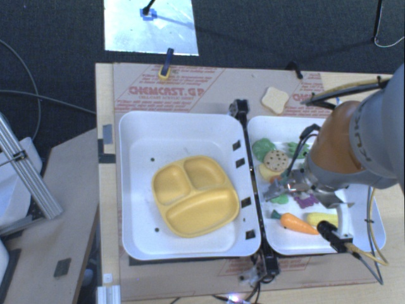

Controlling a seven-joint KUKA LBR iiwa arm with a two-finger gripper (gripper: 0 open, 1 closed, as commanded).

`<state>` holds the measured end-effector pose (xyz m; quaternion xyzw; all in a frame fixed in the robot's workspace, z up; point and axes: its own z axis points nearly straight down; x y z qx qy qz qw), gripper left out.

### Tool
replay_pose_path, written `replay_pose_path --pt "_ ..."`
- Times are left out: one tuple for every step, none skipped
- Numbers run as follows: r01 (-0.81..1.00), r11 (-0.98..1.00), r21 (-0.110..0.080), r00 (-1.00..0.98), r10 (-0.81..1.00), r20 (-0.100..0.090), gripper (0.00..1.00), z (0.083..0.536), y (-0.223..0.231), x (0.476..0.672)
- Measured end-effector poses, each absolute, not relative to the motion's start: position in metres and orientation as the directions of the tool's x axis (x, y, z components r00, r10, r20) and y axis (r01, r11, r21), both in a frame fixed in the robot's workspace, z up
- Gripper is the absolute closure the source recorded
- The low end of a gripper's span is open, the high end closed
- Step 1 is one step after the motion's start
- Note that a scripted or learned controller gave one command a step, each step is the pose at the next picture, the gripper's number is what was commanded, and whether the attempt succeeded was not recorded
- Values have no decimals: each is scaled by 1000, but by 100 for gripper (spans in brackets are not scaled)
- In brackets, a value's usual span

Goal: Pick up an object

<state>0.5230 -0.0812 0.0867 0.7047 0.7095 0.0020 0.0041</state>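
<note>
My gripper is low over the left half of the right bin, among a heap of toy food. Just above it lie a brown cookie with dark chips and a green leafy piece. A purple piece sits right beside it, partly under the wrist. Below it lie an orange carrot and a yellow piece. The grey arm and its orange band hide the bin's middle and right.
The left bin holds a yellow divided plate. A toy toast slice lies on the board behind the right bin. A black divider with clips runs between the bins. Cables hang near the arm.
</note>
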Motion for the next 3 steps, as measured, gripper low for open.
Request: replay_pose_path --pt "1000 4 11 -3 1000 -3 100 97 -84 523" --pt "1000 14 14 -14 1000 3 100 190 -5 572" --pt "1000 10 10 -10 1000 3 100 276 39 556"
